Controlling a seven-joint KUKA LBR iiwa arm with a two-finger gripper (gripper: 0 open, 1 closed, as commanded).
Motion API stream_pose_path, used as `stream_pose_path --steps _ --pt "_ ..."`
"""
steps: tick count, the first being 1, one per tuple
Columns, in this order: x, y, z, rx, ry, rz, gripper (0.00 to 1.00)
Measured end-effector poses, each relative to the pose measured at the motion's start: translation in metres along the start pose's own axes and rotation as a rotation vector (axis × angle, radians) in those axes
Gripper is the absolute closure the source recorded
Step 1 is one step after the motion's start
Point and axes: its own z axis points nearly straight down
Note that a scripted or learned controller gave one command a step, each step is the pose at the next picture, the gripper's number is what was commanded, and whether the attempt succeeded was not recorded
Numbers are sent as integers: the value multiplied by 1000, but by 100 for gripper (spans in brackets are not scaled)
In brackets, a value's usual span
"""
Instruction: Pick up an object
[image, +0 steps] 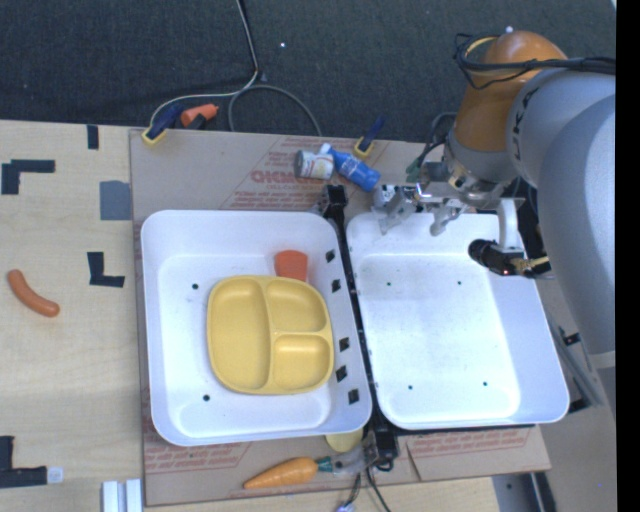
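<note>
1. where the arm reaches in from the right, we see the gripper over the far rim of the right bin, its two metal fingers spread apart and pinching nothing.
2. we count two shallow white bins with smooth, glossy walls, side by side on a brown cardboard sheet on the desk.
3. inside the left bin lies one yellow plastic plate, rounded and split into three compartments, with one small orange cup touching its far edge.
4. beyond the bins we see one blue and white bottle on its side, one toy carrot at the near edge, and one sausage on the wood.
</note>
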Motion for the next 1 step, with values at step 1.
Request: stream_pose_path --steps 1 --pt "-4 -113 78 19 6 1 0"
